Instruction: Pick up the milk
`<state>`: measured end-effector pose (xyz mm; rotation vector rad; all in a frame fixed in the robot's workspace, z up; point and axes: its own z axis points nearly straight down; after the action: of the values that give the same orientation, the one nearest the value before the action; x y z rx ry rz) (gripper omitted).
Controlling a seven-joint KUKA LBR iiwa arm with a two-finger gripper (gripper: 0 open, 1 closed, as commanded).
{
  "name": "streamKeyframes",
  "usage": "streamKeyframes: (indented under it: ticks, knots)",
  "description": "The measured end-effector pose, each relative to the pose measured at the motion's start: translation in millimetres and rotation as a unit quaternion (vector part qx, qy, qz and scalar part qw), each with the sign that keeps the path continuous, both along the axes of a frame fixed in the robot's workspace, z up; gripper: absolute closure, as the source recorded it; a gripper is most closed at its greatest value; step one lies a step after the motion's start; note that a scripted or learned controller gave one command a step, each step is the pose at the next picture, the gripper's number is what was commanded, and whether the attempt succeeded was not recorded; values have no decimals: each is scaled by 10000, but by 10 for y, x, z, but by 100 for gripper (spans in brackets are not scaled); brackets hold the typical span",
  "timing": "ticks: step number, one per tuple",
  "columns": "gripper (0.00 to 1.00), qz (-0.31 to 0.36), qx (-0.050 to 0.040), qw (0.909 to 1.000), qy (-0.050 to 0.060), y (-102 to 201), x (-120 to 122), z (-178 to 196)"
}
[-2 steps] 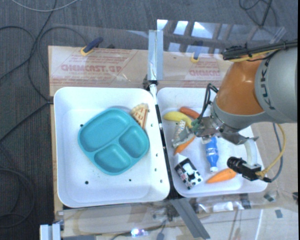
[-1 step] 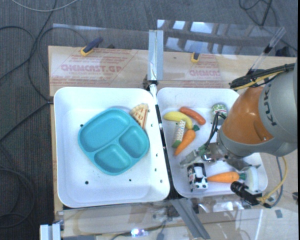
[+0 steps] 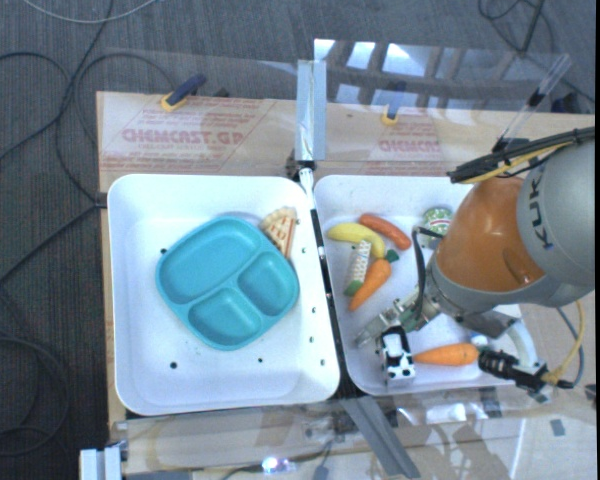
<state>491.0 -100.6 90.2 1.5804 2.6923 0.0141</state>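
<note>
Red block lettering is printed on the counter up and to the left of the end effector, beyond the left bin; it looks like "CHEMCAST GP", though the letters are faint. A second, shorter red print lies on the counter straight above the end effector, too blurred to read. On the arm's grey housing, to the end effector's upper right, dark letters "KU" show at the edge.

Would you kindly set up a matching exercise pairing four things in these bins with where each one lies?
Things:
1. teal plate
2. milk carton
3. banana
4. waffle piece

Places:
A. near front edge of right bin, beside a carrot
B. middle of left bin
C. against the plate's far right rim
D. far part of right bin

Pairs: 1-B, 2-A, 3-D, 4-C
</note>
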Motion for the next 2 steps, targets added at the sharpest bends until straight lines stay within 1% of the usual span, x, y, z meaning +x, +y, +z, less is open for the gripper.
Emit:
streamKeyframes:
  ticks: [1, 2]
  knots:
    - [100, 9, 26, 10000, 24, 20, 1, 88]
    - [100, -627, 16, 9980, 124, 756, -16, 918]
